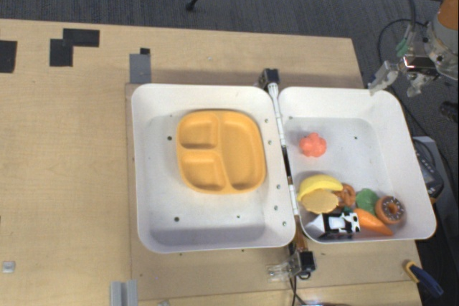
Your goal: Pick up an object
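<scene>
Two shallow white bins sit side by side on the wooden bench, joined along a central rim. From the camera view above, the left bin [154, 175] carries a yellow divided plate [219, 151] near its middle, with bare white floor on every side of it and the widest free strip along the near edge.

The right bin [373, 111] has its far half largely open: a small pink object [313, 145] rests alone there, well apart from the walls and from everything else. The near half is crowded. A yellow banana-like piece [320, 187] lies close to the central rim, a pale yellow disc [320, 201] touches it, and a black-and-white item [340, 223] sits against the near wall. Beside these are an orange carrot shape [373, 221], a green piece [368, 198] and a round brown ring-like item [391, 208] pressed toward the near right corner, all touching or nearly so, leaving little space between them.

The gripper [401, 79] hangs at the right edge of the view, just outside the far right corner of the right bin, above the dark floor rather than the bin. Its two fingers are spread apart, with nothing between them.
</scene>
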You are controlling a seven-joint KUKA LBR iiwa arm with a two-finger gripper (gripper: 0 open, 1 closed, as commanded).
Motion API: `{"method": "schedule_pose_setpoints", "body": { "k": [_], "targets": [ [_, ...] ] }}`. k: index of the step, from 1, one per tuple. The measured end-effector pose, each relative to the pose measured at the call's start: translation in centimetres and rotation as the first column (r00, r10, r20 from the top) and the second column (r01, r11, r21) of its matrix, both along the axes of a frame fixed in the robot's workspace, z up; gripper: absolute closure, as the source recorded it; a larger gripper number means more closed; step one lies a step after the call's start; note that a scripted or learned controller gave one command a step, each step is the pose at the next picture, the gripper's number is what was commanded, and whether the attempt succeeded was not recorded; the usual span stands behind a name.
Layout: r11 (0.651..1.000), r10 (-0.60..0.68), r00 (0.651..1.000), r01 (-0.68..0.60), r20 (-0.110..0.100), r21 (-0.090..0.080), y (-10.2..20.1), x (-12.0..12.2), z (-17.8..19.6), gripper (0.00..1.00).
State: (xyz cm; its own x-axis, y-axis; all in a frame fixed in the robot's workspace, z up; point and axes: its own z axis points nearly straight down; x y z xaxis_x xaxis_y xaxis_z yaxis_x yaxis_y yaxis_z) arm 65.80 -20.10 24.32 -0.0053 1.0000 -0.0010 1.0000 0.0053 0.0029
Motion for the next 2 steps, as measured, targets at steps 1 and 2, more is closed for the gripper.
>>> {"method": "schedule_pose_setpoints", "body": {
  "k": [1,2],
  "targets": [
    [0.999,0.051,0.999,-0.051,0.002,-0.001,0.9,-7.1,-14.8,0.00],
    [1.000,-0.026,1.000,0.026,0.002,0.000,0.7,1.2,-13.3,0.00]
  ]
}}
